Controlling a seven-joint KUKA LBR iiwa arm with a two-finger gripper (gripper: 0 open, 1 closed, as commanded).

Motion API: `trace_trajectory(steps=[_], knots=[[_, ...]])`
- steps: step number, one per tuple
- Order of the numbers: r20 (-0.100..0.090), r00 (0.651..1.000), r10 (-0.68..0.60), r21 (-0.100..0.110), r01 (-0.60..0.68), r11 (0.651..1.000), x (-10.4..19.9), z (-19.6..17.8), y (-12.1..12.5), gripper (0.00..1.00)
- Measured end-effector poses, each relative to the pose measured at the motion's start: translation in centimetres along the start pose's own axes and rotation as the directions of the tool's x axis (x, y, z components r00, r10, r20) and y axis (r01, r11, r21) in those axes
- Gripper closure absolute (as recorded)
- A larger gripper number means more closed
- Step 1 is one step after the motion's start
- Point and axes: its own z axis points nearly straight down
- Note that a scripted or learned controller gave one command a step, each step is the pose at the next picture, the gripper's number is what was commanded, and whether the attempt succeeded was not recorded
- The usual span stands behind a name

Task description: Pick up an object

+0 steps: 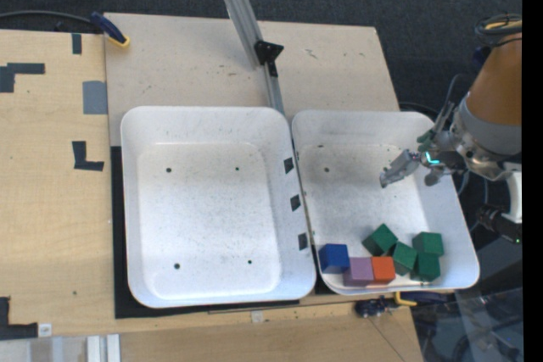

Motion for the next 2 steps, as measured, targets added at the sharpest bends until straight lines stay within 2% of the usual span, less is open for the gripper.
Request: trace_trajectory(steps=[1, 2], knots=[[0.001, 1.0, -0.001, -0.004, 0.001, 1.0, 0.0, -0.2, 0.1, 0.0], [0.001, 1.0, 0.0, 0.001, 0.0, 1.0, -0.3, 5.7, 0.8, 0.0]])
